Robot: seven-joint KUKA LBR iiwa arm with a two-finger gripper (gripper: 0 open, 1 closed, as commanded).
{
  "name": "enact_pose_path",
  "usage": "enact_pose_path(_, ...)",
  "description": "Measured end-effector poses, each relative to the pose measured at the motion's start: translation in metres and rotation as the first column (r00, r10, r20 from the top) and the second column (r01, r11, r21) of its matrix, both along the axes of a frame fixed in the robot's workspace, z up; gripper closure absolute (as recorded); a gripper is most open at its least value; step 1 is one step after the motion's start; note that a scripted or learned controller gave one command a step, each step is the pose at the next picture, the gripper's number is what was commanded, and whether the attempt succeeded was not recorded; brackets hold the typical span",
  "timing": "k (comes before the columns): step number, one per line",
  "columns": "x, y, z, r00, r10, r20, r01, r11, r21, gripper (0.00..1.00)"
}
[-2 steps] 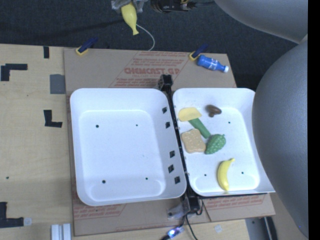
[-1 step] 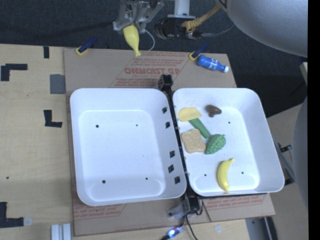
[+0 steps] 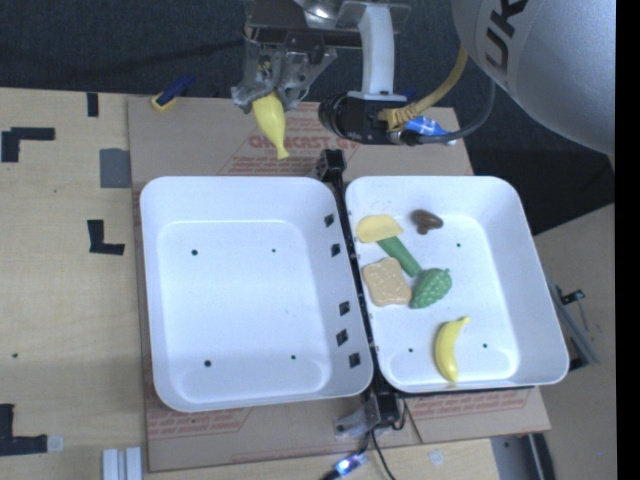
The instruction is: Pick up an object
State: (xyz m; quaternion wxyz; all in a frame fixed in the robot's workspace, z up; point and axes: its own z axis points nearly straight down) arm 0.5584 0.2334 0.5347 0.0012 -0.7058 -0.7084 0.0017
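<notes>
My gripper [image 3: 270, 96] hangs high above the far edge of the left bin [image 3: 160, 208], shut on a yellow pointed object [image 3: 272, 125] that dangles from its fingers. In the right bin [image 3: 520, 228] lie a yellow banana [image 3: 450, 347], a green textured piece [image 3: 432, 287], a tan cracker-like square [image 3: 386, 284], a yellow wedge with a green stem [image 3: 380, 230] and a small brown lump [image 3: 427, 221].
A black hinge strip [image 3: 345, 268] separates the two bins. Brown cardboard [image 3: 190, 143] lies under them. Cables and a black ring [image 3: 365, 118] sit behind the right bin. The large grey arm body [image 3: 550, 38] fills the upper right.
</notes>
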Motion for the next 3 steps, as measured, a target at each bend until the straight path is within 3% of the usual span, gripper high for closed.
enact_pose_path(1, -0.070, 0.000, 0.001, 1.000, 0.001, 0.002, -0.001, 1.000, 0.001, 1.00)
enact_pose_path(2, -0.075, -0.001, 0.000, 1.000, -0.002, 0.002, 0.002, 1.000, -0.001, 1.00)
enact_pose_path(3, -0.009, -0.001, -0.002, 1.000, -0.006, 0.004, 0.006, 1.000, -0.002, 1.00)
